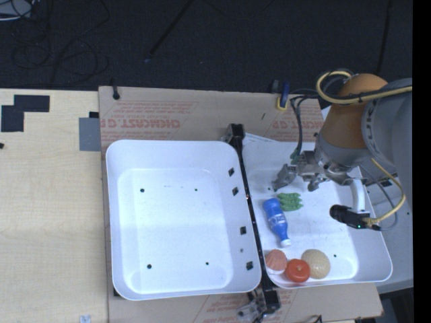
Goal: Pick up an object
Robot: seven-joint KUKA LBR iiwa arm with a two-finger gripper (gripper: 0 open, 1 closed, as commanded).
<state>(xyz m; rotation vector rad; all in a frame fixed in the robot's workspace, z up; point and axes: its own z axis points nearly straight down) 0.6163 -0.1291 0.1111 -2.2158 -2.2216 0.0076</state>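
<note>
**Two white bins, five small things in the right one**

Two shallow white plastic bins sit side by side on a cardboard sheet: the left bin (128, 173) and the right bin (377, 264). A grey arm with an orange band (350, 123) reaches in from the right, and its two-finger gripper (296, 177) hangs over the upper middle of the right bin. Whether that gripper is wide, narrow or holding anything cannot be told from this slant; nothing is seen lifted off the bin floor.

Just below the gripper lies a small green leafy toy (289, 201). Touching or nearly touching its lower left side is a blue plastic bottle with a white cap (275, 221), lying flat and slanted, cap toward the near edge. Along the near wall of the right bin sit three round things in a tight row: a pale pink-and-white piece (275, 260), a red tomato-like ball (297, 270) and a tan, bun-like lump (316, 263).
</note>
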